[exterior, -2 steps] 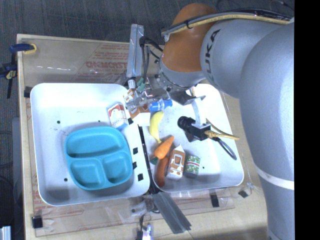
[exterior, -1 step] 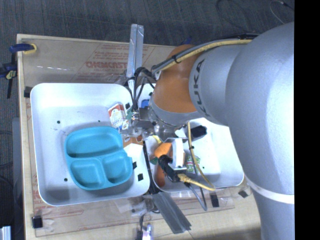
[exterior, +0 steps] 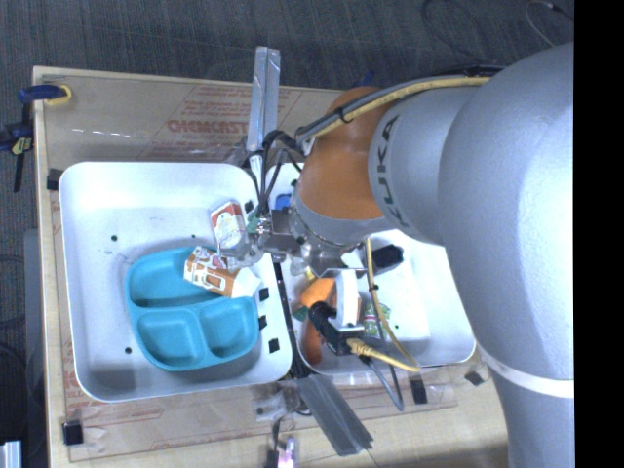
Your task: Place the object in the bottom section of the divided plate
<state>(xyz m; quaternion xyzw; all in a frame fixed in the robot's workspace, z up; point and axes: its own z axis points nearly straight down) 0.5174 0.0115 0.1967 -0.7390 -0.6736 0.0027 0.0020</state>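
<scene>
A blue divided plate (exterior: pixel 180 334) lies in the left bin (exterior: pixel 97 213), with one large section at the top and two smaller ones at the bottom. A small orange and white carton (exterior: pixel 212 273) rests tilted on the right side of the plate's large top section. Just above it is a white and red packet (exterior: pixel 227 224), right at the tip of my gripper (exterior: pixel 255 240). The gripper reaches over the wall between the bins, just above and to the right of the plate. The two bottom sections show bare blue.
The grey and orange arm (exterior: pixel 341 174) covers most of the right bin (exterior: pixel 444 334). In that bin lie orange items (exterior: pixel 314 295), a white piece (exterior: pixel 347 300) and a yellow cable. A metal bar (exterior: pixel 263 96) stands behind the bins.
</scene>
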